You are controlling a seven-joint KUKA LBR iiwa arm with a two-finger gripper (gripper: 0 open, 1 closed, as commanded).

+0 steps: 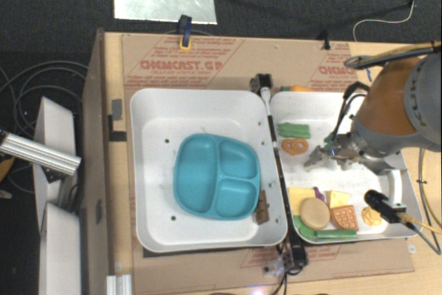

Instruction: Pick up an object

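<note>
Poised over the middle of the right-hand bin (324,106), the claw (329,155) hangs at the end of the grey and orange arm (388,107), which crosses that bin's right edge. Whether the claw is spread or pressed together cannot be told from this slant, and nothing can be seen pinched in it.

Things to pick lie all around it in the same bin. A pretzel (295,146) lies just beside the claw, close to the bin's left edge, and a flat green piece (293,129) lies just beyond it towards the far edge. A small orange thing (301,88) sits at the far edge, near the far left corner.

Along the near edge a cluster crowds together: a pale yellow wedge (298,200) near the left edge, a round tan biscuit (315,213) touching it, a yellow cracker (338,199), a brown waffle (344,217) and a small yellow-orange piece (373,216) towards the near right corner. A long green strip (330,234) runs along the near edge under them.

The left-hand bin (155,148) holds a teal divided plate (217,176) at its middle, and a small brown piece (262,207) lies against its right edge near the near corner.
</note>
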